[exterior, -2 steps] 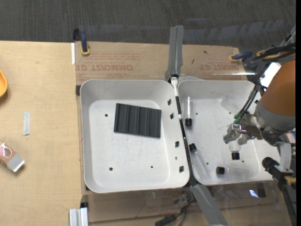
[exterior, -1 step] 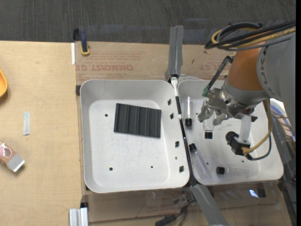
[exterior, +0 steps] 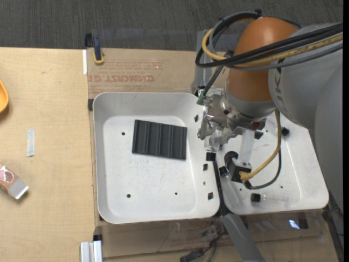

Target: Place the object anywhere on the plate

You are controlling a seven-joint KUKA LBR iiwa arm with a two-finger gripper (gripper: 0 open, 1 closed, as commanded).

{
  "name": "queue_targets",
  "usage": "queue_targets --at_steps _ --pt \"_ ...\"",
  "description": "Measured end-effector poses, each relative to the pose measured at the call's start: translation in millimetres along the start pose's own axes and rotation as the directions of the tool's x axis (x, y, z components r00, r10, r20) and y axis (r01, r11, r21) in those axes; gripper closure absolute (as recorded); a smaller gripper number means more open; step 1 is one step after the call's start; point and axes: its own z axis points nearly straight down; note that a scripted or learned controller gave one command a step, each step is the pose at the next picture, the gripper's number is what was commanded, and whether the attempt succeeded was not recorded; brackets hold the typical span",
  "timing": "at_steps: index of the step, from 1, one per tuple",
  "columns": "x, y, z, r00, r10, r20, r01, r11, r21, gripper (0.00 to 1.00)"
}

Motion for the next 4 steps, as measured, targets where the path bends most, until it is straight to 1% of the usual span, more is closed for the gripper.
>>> queue_targets --at_steps 1,2,3,4 --pt "46 -23 62 0.995 -0.097 0.000 0.097 0.995 0.002 1.00" --pt "127 -9 -17 1.000 -0.016 0.001 0.016 1.000 -0.001 1.00" --pt "123 -79 74 0.993 -0.121 0.001 0.121 0.993 0.001 1.00" --pt "122 -79 74 0.993 -0.121 0.001 0.121 0.993 0.001 0.00"
